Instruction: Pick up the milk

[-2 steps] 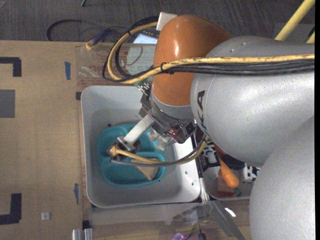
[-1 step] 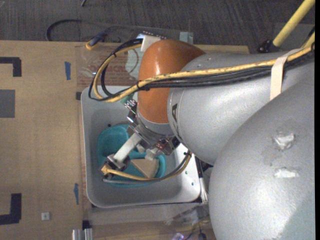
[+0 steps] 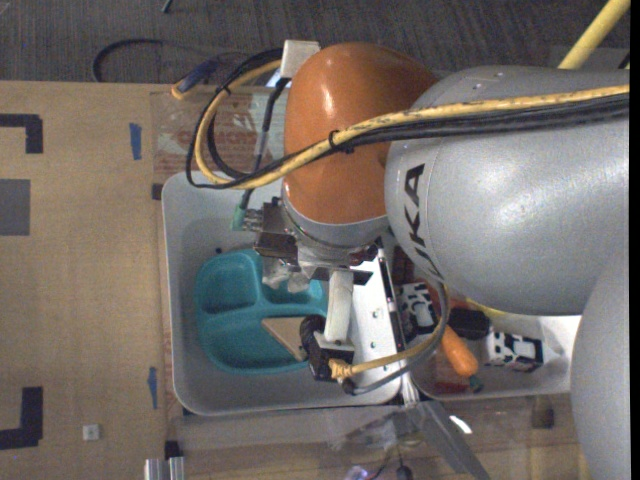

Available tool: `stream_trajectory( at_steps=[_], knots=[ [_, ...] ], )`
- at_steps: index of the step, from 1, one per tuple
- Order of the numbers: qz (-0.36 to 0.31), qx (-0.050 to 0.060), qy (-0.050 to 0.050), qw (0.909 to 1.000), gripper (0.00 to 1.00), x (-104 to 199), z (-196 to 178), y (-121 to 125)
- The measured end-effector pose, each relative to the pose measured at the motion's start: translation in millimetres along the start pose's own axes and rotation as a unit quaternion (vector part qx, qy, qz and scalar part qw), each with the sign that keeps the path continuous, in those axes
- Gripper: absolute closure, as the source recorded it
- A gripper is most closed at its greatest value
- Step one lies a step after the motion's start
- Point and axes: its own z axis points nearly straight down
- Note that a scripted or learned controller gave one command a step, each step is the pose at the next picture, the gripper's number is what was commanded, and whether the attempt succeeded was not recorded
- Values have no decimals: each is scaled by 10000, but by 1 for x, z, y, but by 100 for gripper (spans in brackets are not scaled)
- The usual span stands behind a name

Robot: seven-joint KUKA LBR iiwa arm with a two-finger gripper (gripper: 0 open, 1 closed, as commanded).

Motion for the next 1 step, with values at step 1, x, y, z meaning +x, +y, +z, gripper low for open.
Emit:
stream_trajectory(
  at_steps=[1],
  knots=[
    [611, 14, -4, 9981, 100, -4, 19, 20]
  ],
)
